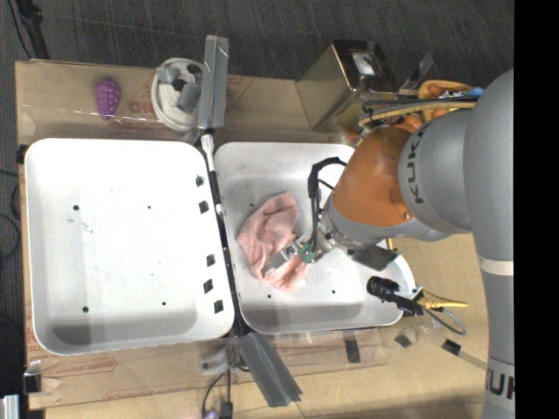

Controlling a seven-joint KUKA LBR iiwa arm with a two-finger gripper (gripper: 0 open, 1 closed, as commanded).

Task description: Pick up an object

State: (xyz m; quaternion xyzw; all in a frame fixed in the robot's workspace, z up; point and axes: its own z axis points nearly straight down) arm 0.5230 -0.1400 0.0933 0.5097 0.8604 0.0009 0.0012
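Reaching down into the right bin [262, 160], my gripper [293, 256] sits on the lower right edge of the pink cloth [269, 234]. Most of the cloth lies up and left of it. Whether my grip is open or closed, I cannot tell.

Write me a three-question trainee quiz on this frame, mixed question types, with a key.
1. True or false: the pink cloth lies in the right bin.
2. Where is the gripper relative to the cloth?
A. Over the left bin, well away from it
B. Down at the cloth's lower right edge
C. Outside both bins
3. Fill in: the purple object sits outside the bins, beyond the far edge of the ____ bin.

Key
1. True.
2. B.
3. Left: it lies on the bench past the left bin, near the upper left corner of the camera view.
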